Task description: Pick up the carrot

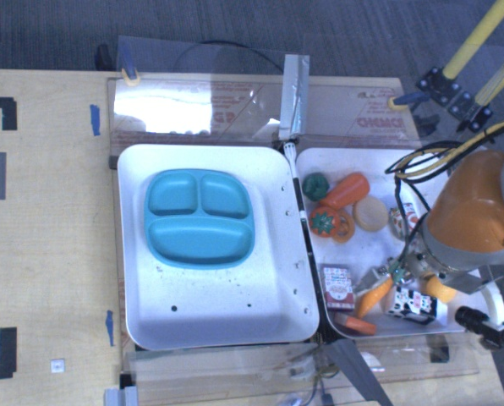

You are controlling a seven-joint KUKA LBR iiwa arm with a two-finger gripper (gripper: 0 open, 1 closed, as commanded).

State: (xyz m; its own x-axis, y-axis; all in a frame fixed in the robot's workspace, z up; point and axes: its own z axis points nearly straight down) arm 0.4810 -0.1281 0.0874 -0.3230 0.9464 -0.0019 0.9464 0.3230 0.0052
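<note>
Camera view: the carrot is seen at lower right, beside the gripper; the fingers' state cannot be told.

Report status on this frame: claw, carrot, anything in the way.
Claw low in right bin, finger state unclear. Carrot lies apart near bin's top, ungrasped. Green toy and tomato toy crowd it.

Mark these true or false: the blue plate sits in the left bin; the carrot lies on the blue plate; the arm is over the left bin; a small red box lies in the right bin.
1. The blue plate sits in the left bin. True.
2. The carrot lies on the blue plate. False: it lies in the right bin.
3. The arm is over the left bin. False: it is over the right bin.
4. A small red box lies in the right bin. True.
</note>
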